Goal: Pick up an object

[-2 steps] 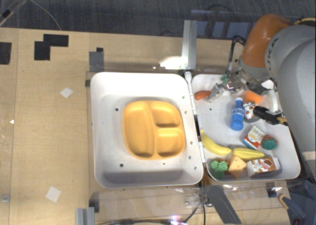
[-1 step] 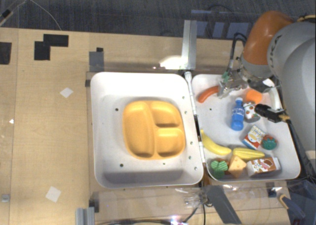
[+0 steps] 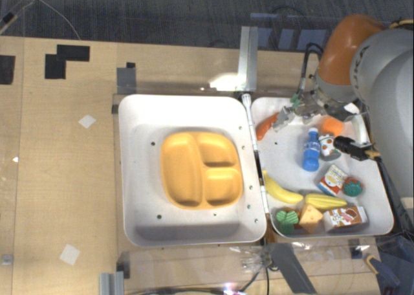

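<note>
1. Setup: the desk (image 3: 58,177) carries two white bins. The left bin (image 3: 136,158) holds a yellow divided tray (image 3: 199,169). The right bin (image 3: 381,213) holds all the small candidates for picking.
2. The end effector (image 3: 304,105) sits low over the back of the right bin, near its far wall, with the grey arm (image 3: 381,74) coming in from the right. I cannot tell how wide it is set: the tip is small and dark against clutter. Nothing is visibly held.
3. Nearest candidates: an orange carrot-like piece (image 3: 266,125) just left of the tip, against the divider; an orange round item (image 3: 332,125) just right of it, partly under the arm; a blue bottle (image 3: 312,151) a little nearer the camera.
4. Front of the bin: banana (image 3: 282,190), green item (image 3: 287,217), yellow wedge (image 3: 312,217), two small cartons (image 3: 334,180) (image 3: 344,217), teal round item (image 3: 352,187).
5. Risk: the tip hangs between carrot piece and orange item, over neither. Judged likely to close on bare floor.
6. Risk: the carrot piece lies against the wall, so one side of the grasp has little room and may strike the rim.
7. Risk: the blue bottle is rounded and probably slick. An off-centre pinch could squirt it out.
8. Risk: the front items are crowded, touching or nearly so; a descent there could wedge on two things.
9. Writing: the cartons carry printed red and white graphics, the bottle a white label. All too small to read. No brand identifiable.
</note>
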